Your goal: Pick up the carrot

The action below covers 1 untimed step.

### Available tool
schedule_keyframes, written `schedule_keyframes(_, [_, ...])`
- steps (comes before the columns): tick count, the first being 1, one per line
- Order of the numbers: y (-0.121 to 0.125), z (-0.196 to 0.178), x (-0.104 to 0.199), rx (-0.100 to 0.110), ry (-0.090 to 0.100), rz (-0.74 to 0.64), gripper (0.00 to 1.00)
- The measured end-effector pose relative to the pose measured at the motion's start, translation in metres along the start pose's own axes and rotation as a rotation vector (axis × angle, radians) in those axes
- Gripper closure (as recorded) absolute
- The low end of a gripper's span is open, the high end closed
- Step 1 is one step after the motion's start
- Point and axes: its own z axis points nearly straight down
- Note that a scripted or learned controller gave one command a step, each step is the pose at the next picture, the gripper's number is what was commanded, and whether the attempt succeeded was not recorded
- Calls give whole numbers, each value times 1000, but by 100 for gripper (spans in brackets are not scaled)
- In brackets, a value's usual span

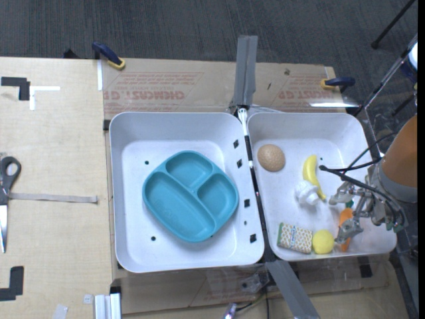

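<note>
Carrot [344,226] sits in the near right corner of the right bin [292,121], just right of the yellow ball [323,242], long axis running near to far. My gripper [355,211] is right over it, touching or nearly so. How wide the fingers stand, I can't tell from up here.

The arm [402,168] is grey with an orange band, ending in a silvery metal gripper [350,212] trailed by thin black cables.
</note>
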Motion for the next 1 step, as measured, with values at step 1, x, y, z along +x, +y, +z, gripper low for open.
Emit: schedule_keyframes(1, [2, -11, -3, 2, -6, -6, 100])
